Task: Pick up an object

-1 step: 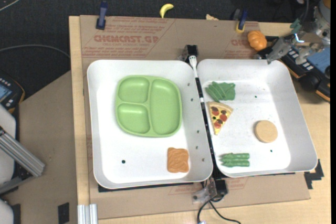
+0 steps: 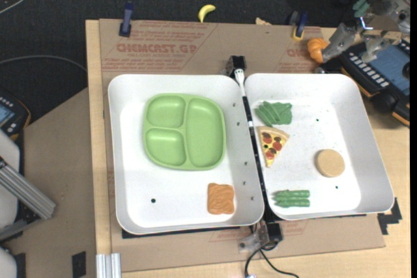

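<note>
Two shallow white bins sit side by side on the tabletop (image 2: 163, 36), which is covered with a brown cardboard sheet. The left bin (image 2: 124, 140) holds a green divided plate (image 2: 184, 131) in its middle, with three compartments, none holding anything. Near that bin's front right corner lies an orange waffle-like piece (image 2: 221, 198), apart from the plate.

The right bin (image 2: 365, 140) carries four toy foods. A leafy green piece (image 2: 274, 112) lies near the bin's back left part, close to the divide between the bins. Just in front of it lies a pizza slice (image 2: 271, 144), its point toward the front edge; the two are near each other, and whether they touch cannot be told. A round tan cookie-like disc (image 2: 330, 163) rests toward the bin's right side, well apart from the others. A bundle of green beans (image 2: 291, 198) lies near the front edge.

The claw (image 2: 345, 36) hangs beyond the right bin's back right corner, above the tabletop's back edge, beside a small orange object (image 2: 316, 49). Nothing is seen between its fingers; whether it is released or clenched cannot be told.

A yellow banana-shaped piece (image 2: 206, 11) lies at the tabletop's back edge.
</note>
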`<state>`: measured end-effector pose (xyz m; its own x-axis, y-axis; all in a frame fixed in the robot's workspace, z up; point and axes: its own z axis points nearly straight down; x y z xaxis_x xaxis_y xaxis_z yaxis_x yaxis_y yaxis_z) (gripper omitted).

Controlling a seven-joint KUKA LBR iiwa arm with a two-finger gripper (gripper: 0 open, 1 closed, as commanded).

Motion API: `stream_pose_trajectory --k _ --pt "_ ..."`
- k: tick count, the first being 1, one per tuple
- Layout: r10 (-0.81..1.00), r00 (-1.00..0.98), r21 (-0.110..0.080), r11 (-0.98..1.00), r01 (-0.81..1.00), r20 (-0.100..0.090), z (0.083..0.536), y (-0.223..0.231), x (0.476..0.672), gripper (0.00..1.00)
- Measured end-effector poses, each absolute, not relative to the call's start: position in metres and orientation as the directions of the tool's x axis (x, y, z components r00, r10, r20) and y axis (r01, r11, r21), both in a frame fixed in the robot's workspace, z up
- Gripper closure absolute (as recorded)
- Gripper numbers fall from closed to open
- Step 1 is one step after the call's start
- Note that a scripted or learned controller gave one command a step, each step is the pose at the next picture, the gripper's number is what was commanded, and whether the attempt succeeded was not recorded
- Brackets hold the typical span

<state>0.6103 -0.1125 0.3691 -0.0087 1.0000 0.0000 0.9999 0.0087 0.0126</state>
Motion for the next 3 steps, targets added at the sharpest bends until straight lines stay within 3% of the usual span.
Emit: stream_pose_trajectory --k 1,2,3 --pt "1.000 -0.008 0.013 0.008 1.000 0.001 0.459 -0.051 0.565 0.00" --pt "1.000 -0.008 0.013 0.007 1.000 0.002 0.542 -0.007 0.495 0.00" --pt "1.000 -0.010 -0.001 0.010 1.000 0.001 0.536 0.063 0.478 0.00"
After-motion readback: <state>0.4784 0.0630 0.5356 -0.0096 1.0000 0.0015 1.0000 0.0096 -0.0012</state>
